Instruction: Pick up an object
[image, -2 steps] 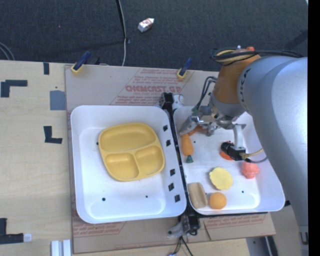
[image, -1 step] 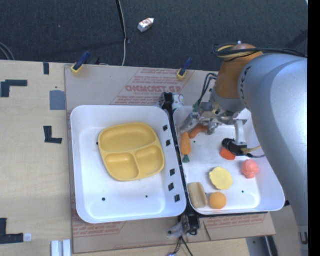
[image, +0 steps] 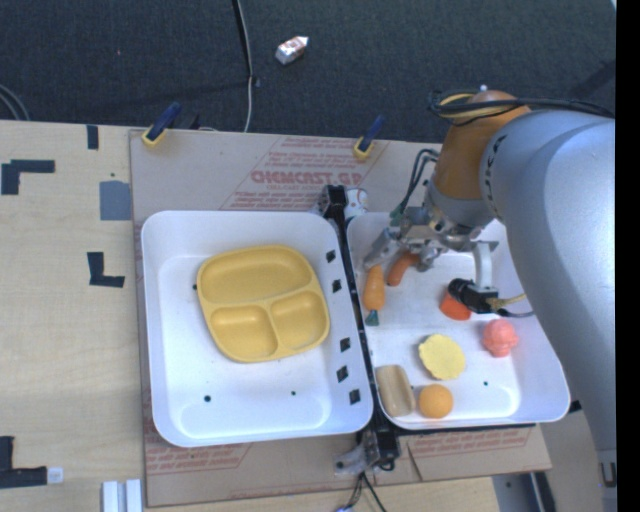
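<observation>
My claw (image: 400, 252) hangs over the right bin's (image: 530, 405) upper-left corner; the orange carrot (image: 374, 288) lies just below-left, long axis near vertical; finger spread I cannot tell

Smooth, slightly glossy white plastic bins (image: 160, 330), matt yellow plastic divided tray (image: 262, 300) left of centre, matt brown cardboard sheet (image: 290, 175) with red print, pale wood-look bench (image: 60, 330) at left, dark rough carpet-like floor (image: 120, 50) along the top, satin grey arm (image: 560, 200) at right.
</observation>
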